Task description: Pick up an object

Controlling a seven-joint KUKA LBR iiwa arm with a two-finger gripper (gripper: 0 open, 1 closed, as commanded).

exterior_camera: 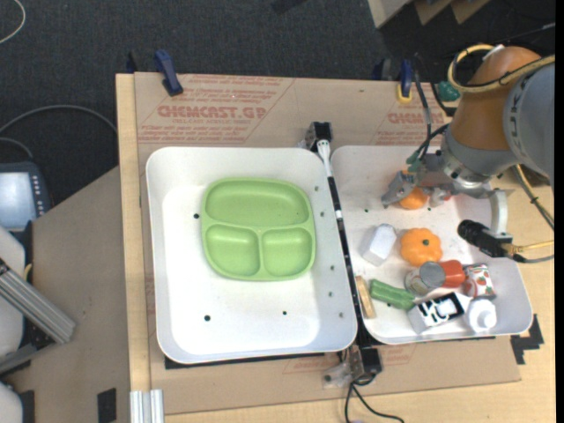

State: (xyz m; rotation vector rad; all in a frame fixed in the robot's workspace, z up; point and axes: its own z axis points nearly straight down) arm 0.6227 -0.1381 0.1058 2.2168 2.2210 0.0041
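- The grey arm with its orange band point(483, 113) reaches in from the right over the right white bin point(352, 183).
- Its gripper point(412, 192) sits low in that bin's upper part, with a small orange rounded object point(411, 201) between the jaws, which appear closed on it.
- Below lie a small orange pumpkin-shaped toy point(420, 246), a white block point(380, 242), a green stick-like piece point(391, 294), a red and white can point(477, 281) and a white bottle point(481, 316), clustered near each other.
- The left white bin point(167, 263) holds a light green three-compartment plastic plate point(259, 227).
- Both bins rest on the brown board-covered desk point(220, 104).
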